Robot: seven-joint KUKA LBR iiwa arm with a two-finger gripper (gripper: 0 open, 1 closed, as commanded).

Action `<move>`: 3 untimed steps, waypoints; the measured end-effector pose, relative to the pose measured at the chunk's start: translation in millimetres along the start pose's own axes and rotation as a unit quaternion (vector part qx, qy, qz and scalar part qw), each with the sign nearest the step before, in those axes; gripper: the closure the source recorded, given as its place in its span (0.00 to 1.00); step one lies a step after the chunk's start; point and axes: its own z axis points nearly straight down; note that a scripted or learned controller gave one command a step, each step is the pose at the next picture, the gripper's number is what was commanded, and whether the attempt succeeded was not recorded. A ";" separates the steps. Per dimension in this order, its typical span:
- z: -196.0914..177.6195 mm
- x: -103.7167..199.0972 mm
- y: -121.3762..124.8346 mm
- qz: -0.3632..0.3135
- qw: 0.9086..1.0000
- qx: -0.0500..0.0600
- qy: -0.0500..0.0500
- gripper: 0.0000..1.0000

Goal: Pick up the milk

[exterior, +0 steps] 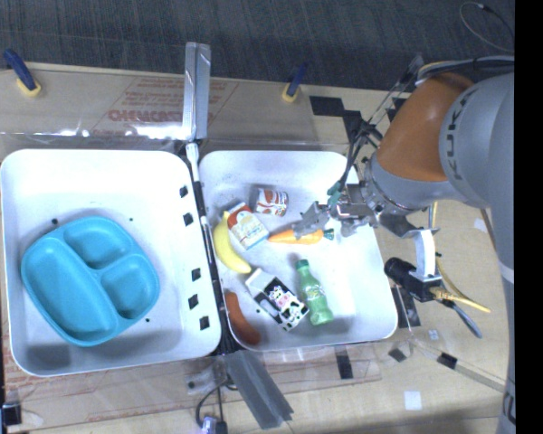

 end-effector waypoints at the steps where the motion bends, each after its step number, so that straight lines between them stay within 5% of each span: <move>1: 101.6 51.4 -30.1 0.005 1.000 0.000 0.000 0.00; 2: 91.9 51.1 -29.9 0.003 1.000 0.000 -0.001 1.00; 3: 91.4 41.9 -21.9 -0.050 0.999 -0.003 -0.002 1.00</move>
